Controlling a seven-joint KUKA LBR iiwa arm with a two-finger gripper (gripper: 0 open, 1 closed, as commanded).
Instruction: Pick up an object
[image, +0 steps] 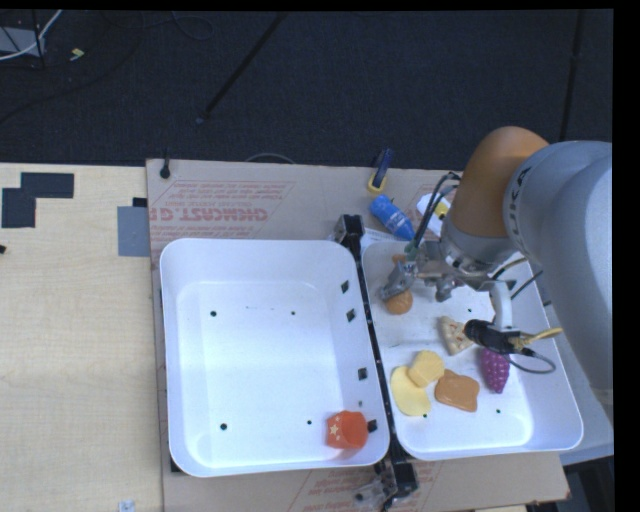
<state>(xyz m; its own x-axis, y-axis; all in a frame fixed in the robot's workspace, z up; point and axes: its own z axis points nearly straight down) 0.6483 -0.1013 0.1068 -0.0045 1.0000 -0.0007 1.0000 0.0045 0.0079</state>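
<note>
My gripper (419, 286) hangs low over the back left part of the right bin (545, 425), with its two fingers spread apart and open. A small brown round piece (399, 302) lies just under and beside the left finger (396, 284); nothing sits between the fingers. Close by to the right lies a pale cheese wedge (454, 335). Purple grapes (495, 371) rest further right. Two yellow pieces (426, 367) (408, 393) and an orange-brown slice (457, 391) lie toward the bin's front.
A blue bottle-like thing (392, 216) lies at the right bin's back edge. In the left bin (190, 300), a red-orange piece (347, 430) sits in the front right corner. The black divider (362, 320) runs between the bins.
</note>
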